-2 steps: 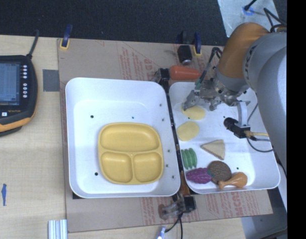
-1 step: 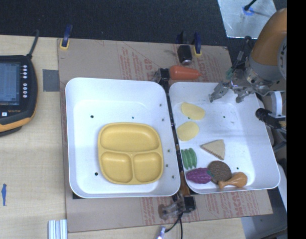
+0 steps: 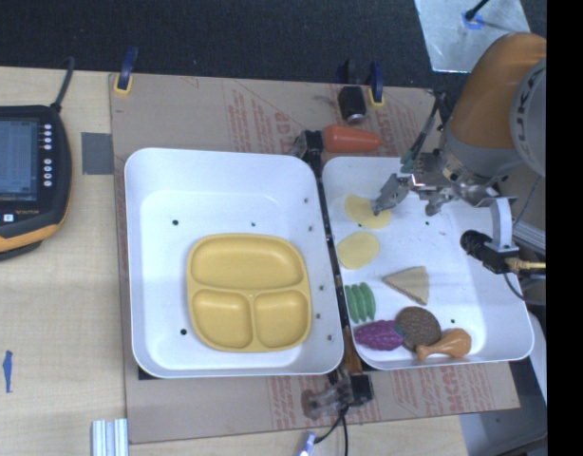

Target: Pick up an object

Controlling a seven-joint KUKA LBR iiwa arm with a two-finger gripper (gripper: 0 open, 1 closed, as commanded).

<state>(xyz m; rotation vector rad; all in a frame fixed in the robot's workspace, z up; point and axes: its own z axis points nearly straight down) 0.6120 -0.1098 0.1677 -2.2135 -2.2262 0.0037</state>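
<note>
My gripper [image 3: 385, 200] reaches in from the right and hangs over the far left part of the right bin [image 3: 481, 350]. Its tips sit right above a pale yellow round slice [image 3: 360, 210]. A second yellow slice [image 3: 358, 249] lies just in front of it. Nearer the front lie green pea pods [image 3: 360, 301], a tan wedge [image 3: 408, 282], a purple piece [image 3: 378, 334], a dark brown round patty [image 3: 419, 326] and an orange-brown drumstick [image 3: 443, 346]. Nothing is seen between the fingers.
The left bin [image 3: 149, 207] holds a yellow three-compartment tray [image 3: 248, 290]. An orange carrot-like item [image 3: 350, 140] lies outside the bins at the back. A teach pendant [image 3: 21, 179] rests on the bench at far left. Clamps [image 3: 358, 98] stand along the back edge.
</note>
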